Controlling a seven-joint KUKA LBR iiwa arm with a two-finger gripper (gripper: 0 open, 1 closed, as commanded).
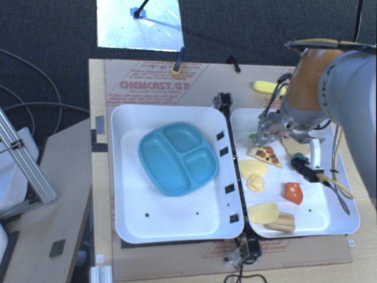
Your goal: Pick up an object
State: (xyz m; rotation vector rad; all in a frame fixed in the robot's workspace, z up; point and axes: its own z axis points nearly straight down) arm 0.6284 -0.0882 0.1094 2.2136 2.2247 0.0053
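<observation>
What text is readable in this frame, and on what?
"CHEMCAST GP", red print on the brown protective sheet under the bins.
Smaller red lines above and below that print: too blurred to read.
Red print on the sheet's front edge: unreadable.

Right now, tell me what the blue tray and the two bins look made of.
Blue tray: looks like moulded plastic, matte, one even colour with soft rounded compartment walls. Left bin and right bin: probably thin formed plastic, smooth white with a slight sheen and rolled rims; foam cannot be ruled out.
</observation>
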